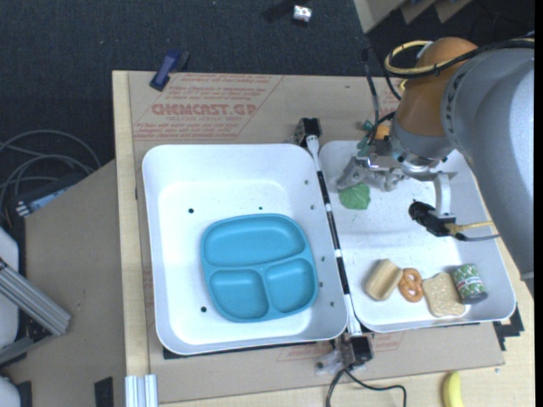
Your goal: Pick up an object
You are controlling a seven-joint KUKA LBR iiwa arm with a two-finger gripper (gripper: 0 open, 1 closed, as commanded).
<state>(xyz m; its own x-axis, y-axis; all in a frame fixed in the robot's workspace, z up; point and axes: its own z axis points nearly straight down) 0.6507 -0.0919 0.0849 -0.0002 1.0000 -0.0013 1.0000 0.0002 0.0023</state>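
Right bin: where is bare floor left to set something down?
In the right white bin, bare floor runs across the middle, between the green lump under the claw and the front row. That row is crowded: tan roll, pretzel, toast slice, green can.

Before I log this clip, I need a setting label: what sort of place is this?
Probably a robotics lab bench, not a kitchen. Two white bins sit clamped side by side on a cardboard-covered bench, toy food such as a pretzel lies in one, and loose cables trail over dark carpet.
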